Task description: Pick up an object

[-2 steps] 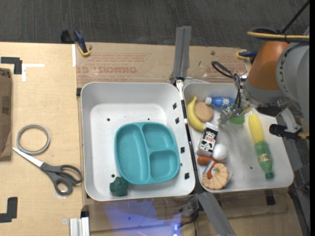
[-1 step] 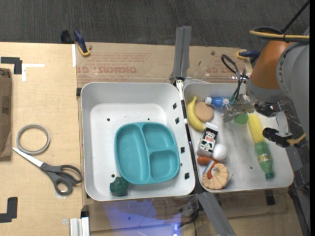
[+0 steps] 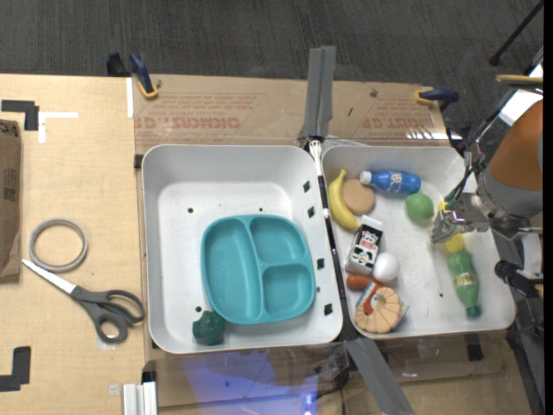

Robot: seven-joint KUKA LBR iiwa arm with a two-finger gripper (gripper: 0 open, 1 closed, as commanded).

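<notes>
On the bench left of the bins lie a pair of grey-handled scissors [image 3: 93, 301] and, just above them, a roll of tape [image 3: 59, 243] — near each other, apart. A brown paper bag [image 3: 9, 199] sits at the far left edge, partly cut off. Two blue clamps [image 3: 143, 74] [image 3: 438, 97] grip the brown cardboard sheet [image 3: 216, 111] behind the bins — one toward each end.

I see the green bottle [image 3: 464, 277] with its yellow cap lying flat near the right wall of the right bin [image 3: 415, 327], cap toward the back, just beside the gripper [image 3: 449, 224], well apart from the other toys.
</notes>
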